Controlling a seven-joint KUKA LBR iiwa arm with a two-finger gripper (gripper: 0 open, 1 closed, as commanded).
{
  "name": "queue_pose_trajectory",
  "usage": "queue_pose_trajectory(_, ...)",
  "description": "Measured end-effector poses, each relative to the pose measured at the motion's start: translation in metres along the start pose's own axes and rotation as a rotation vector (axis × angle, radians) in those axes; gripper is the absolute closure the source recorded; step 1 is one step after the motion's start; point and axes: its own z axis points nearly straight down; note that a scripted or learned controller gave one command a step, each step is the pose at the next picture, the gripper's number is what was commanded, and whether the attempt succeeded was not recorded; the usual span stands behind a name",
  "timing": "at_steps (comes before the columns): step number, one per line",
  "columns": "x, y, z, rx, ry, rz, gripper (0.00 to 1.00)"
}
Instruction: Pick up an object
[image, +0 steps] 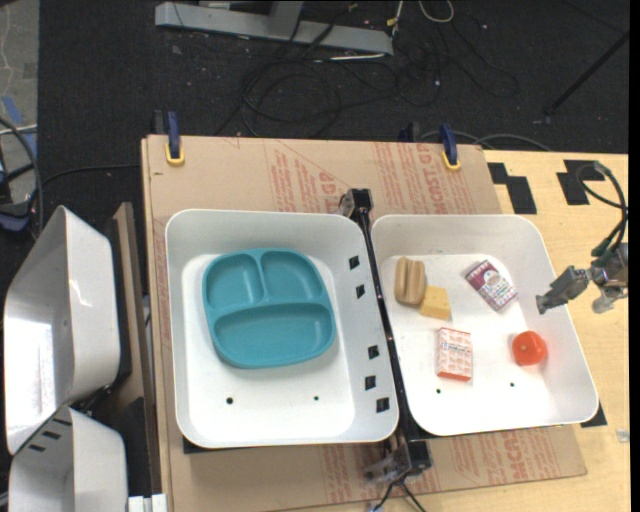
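While the gripper (556, 294) hovers at the right bin's (570, 390) right rim, nothing is seen in it, and its opening I cannot tell; the orange ball (529, 348) lies just below it, inside.

Even, fairly bright overhead light; the white bins (280, 420) nearly wash out, shadows are faint, the floor (90, 70) beyond stays dark, and the picture is soft and grainy.
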Motion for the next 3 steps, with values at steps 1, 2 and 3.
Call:
queue_pose_trajectory(1,0.001,0.002,-0.006,-0.011,-0.003,-0.005,0.00)
queue_pose_trajectory(2,0.003,0.007,0.037,-0.009,-0.002,-0.003,0.00)
queue_pose_trajectory(3,0.006,0.017,0.092,-0.007,-0.001,-0.003,0.00)
